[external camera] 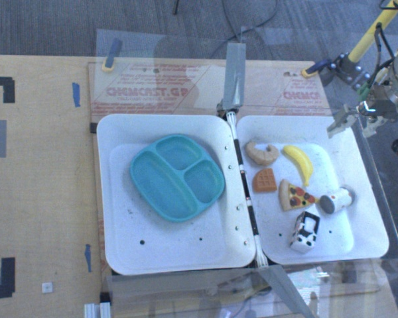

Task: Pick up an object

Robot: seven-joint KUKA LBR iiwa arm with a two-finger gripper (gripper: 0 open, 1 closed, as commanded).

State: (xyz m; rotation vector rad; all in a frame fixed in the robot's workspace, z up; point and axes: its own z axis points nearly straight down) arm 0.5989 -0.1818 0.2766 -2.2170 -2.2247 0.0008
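Camera view showed the gripper [368, 108] up past the right bin's [368, 244] far right corner, outside the rim and well above the objects; whether it was open or closed I could not tell.

The likeliest failure from there looked like a crowded grasp. Taking the pizza slice [296, 195] as the landmark: the waffle [265, 180] lay just to its left, the banana [300, 162] just beyond it, the cup [335, 201] touching or nearly touching its right edge, the cow [305, 231] just in front, and the donut [261, 153] farther off toward the bin's back left. A descent among these could nudge a neighbour or close on two at once. The flat slice and waffle offered little height to pinch.

The banana seemed the easiest pick: yellow, curved, lying flat with clear floor on its right. The tray [178, 177] sat alone in the left bin [119, 244].
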